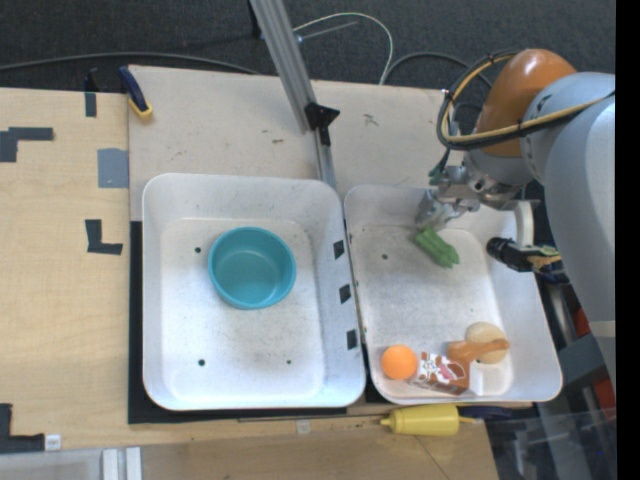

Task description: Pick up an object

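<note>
My gripper hangs low over the far part of the right bin, its tips right at the upper end of a green object lying on the bin floor. Near that bin's front edge lie an orange ball, a red and white packet, a tan bread-like piece and a small white block. A teal bowl stands in the left bin.
A yellow bottle lies on the bench just in front of the right bin. A slanted metal pole rises behind the bins. Cables loop near the arm's orange band. A black fitting sits at the right bin's right rim.
</note>
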Motion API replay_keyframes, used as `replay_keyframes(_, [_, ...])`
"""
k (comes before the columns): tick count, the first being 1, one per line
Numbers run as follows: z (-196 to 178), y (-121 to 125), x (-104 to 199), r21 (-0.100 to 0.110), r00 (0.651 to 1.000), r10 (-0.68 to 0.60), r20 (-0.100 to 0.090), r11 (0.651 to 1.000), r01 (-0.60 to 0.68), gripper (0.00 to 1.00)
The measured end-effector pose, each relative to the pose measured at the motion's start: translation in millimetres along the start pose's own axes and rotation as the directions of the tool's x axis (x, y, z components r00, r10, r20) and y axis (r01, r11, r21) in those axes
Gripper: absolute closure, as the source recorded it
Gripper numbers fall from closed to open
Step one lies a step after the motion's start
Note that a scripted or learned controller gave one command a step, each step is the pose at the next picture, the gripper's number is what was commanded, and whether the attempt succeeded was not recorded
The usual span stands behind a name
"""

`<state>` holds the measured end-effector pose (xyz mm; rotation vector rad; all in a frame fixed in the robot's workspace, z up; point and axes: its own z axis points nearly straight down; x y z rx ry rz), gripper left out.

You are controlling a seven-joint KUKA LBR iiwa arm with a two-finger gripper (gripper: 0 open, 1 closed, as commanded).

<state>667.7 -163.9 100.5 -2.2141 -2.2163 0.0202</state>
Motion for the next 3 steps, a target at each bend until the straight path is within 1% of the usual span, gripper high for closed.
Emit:
replay_keyframes(1, [-44, 5, 0, -0.019, 1.0, 0.0, -0.002, 1.0, 0.0, 1.0])
replay_keyframes(2, [-98, 6, 0, -0.02, 1.0, -0.001, -0.001, 1.0, 0.001, 1.0])
replay_keyframes(3, [-112, 7, 57, -0.016, 1.0, -0.006, -0.004, 1.0, 0.006, 1.0])
